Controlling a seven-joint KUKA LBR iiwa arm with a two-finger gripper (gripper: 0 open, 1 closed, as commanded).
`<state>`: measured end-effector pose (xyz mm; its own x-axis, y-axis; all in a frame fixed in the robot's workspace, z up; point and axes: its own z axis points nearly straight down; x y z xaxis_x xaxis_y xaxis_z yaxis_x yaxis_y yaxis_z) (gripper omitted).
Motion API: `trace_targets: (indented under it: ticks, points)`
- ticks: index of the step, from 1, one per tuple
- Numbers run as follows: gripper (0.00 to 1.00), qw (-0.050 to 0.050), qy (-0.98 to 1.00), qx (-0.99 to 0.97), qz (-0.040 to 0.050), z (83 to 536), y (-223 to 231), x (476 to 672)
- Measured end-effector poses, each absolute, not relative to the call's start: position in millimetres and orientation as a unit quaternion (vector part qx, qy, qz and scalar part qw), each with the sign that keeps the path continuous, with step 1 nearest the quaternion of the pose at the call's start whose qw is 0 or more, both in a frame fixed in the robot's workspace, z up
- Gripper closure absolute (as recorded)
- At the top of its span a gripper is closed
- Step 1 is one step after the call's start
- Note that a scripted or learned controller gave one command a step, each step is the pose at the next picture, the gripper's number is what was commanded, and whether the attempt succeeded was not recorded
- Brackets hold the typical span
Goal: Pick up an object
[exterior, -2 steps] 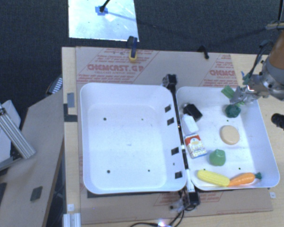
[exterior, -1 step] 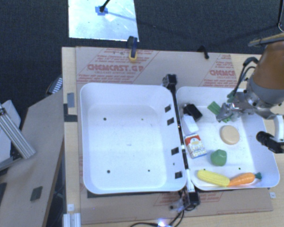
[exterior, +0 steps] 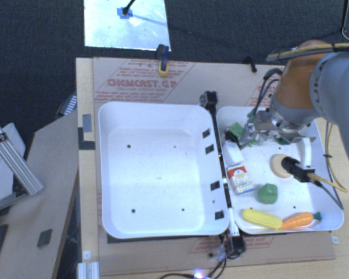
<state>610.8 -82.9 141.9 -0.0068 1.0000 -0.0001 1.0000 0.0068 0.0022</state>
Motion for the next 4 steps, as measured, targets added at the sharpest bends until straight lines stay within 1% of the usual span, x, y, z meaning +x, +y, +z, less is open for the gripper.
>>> trace_targets:
  ticks: [1,2,3,4]
  points:
    - [1.0,0.0,0.708,0.706,0.0002,102,-101,598.6]
    - [1.0,0.006,0.708,0.706,0.0037,285,-114,586.3]
    - [1.0,0.008,0.709,0.705,0.0053,415,-109,609.7]
    - [1.0,0.007,0.709,0.705,0.0047,543,-107,622.6]
